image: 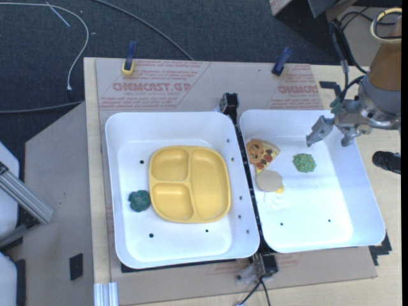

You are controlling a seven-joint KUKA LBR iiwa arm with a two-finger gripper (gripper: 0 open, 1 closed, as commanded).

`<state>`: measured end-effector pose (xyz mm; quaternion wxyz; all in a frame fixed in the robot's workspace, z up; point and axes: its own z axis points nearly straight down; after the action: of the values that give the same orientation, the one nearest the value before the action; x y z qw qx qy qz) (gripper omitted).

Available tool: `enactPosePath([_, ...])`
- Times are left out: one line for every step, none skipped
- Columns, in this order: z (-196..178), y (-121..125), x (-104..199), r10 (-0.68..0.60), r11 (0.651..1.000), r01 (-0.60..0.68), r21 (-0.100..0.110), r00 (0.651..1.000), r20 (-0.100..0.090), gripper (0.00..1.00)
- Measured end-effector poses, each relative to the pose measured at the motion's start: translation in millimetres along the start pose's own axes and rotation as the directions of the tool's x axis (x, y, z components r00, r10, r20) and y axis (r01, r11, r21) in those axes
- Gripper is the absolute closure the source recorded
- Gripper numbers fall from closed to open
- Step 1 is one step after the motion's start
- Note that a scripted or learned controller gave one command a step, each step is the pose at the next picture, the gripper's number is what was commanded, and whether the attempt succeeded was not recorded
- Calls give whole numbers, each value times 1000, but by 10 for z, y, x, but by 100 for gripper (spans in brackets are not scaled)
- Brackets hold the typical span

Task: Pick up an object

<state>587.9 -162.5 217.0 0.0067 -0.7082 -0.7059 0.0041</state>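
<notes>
In the right bin [344, 222] lie a green broccoli piece [304, 163], a pizza slice toy [261, 152] and a pale round cookie-like piece [269, 182]. My gripper [333, 134] hovers over the bin's far right part, up and to the right of the green broccoli piece. Its two fingers [317, 132] are spread apart with nothing between them. The left bin [124, 234] holds a yellow divided plate [190, 183] and a dark green broccoli piece [139, 200] beside the plate's left edge.
Two blue clamps [130, 58] [281, 61] grip the bench's far edge. A black bracket [229, 102] sits between the bins at the back. Cables run over the dark floor at the upper left, and a grey rail [22, 193] stands at the left.
</notes>
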Motion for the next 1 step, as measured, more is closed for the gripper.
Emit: enactPosePath([-82,28,4,-4,1000,4,-14,1000,3,0])
